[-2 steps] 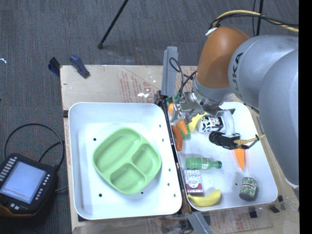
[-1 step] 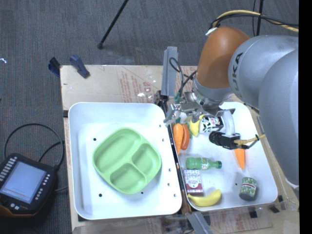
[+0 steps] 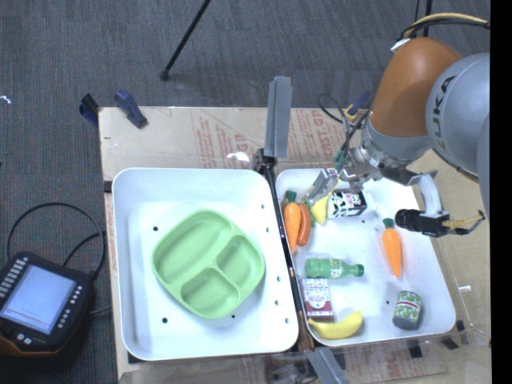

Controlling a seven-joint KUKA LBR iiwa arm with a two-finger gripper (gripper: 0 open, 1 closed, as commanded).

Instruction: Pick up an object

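Note:
My gripper (image 3: 334, 182) hangs over the back left part of the right bin (image 3: 436, 282), its fingers open with nothing between them. Just below it sit a black-and-white milk carton (image 3: 350, 203) and a small yellow fruit (image 3: 322, 210). Two orange carrots (image 3: 294, 224) lie side by side against the bin's left wall. Another carrot (image 3: 392, 249) lies to the right, and a green bottle (image 3: 333, 269) lies on its side in the middle. Near the front are a red box (image 3: 317, 297), a banana (image 3: 337, 325) and a green can (image 3: 407, 310).
The left bin (image 3: 128, 194) holds a green divided plate (image 3: 210, 262). A grey upright post (image 3: 278, 118) stands behind the wall between the bins. A tablet (image 3: 36, 298) lies on the floor at the left.

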